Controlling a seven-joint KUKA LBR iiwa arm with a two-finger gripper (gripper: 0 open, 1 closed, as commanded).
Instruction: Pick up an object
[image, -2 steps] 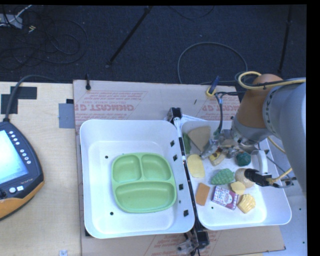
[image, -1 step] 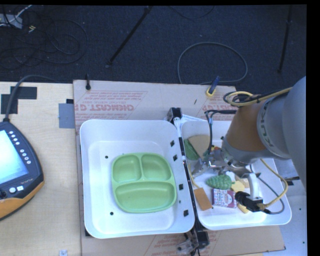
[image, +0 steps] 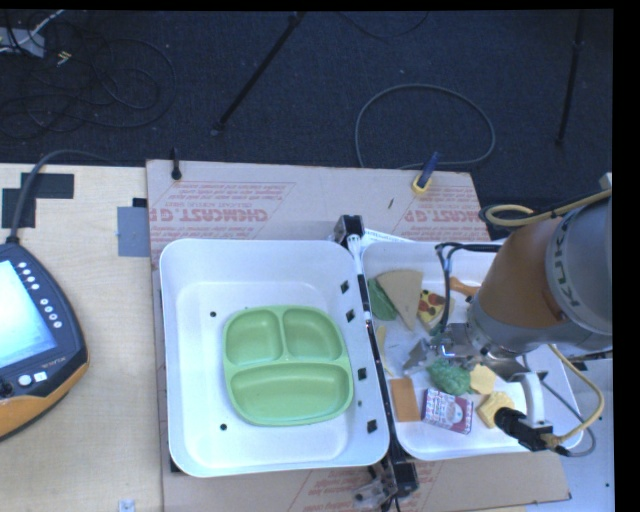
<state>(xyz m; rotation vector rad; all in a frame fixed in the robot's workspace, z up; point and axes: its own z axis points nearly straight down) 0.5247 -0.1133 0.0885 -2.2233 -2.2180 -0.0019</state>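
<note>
Broccoli (image: 449, 377) just beneath hand (image: 437, 352)

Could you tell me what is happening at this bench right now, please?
A grey and orange robot arm reaches into the right bin, its gripper low over a pile of small toy foods, next to a green leafy piece. Nothing is visibly held yet. The left bin holds a green divided plate.

glossy smooth green plastic tray (image: 288, 362), smooth white plastic bins (image: 190, 300), matt brown cardboard sheet (image: 300, 200) with red print
</note>
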